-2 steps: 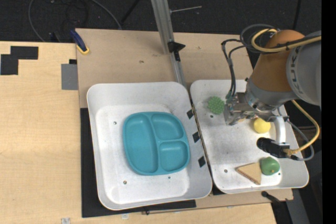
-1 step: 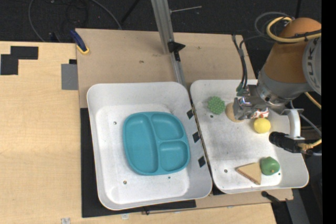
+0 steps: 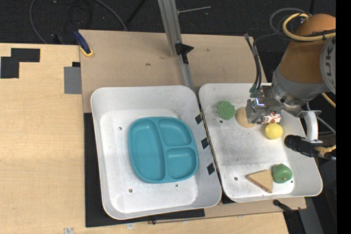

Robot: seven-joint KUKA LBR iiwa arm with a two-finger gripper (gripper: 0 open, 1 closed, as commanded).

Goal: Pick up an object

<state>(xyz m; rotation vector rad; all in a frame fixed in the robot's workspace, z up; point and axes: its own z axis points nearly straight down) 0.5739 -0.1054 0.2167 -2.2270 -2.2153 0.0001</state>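
While your arm is reaching into the right bin (image 3: pixel 307 186), the gripper (image 3: pixel 255 112) is hovering over a tan round piece (image 3: pixel 244 117), jaw state impossible to tell, green ball (image 3: pixel 225 109) sitting left, yellow ball (image 3: pixel 273 131) right, tan wedge (image 3: pixel 260 179) pointing left

teal divided tray (image 3: pixel 163 149), left bin (image 3: pixel 104 112)

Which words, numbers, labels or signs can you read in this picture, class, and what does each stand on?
None can be read.
The small red-and-white thing by the gripper may bear print, but it is too blurred to tell.
The teal tray, both bins and the play food show no text.
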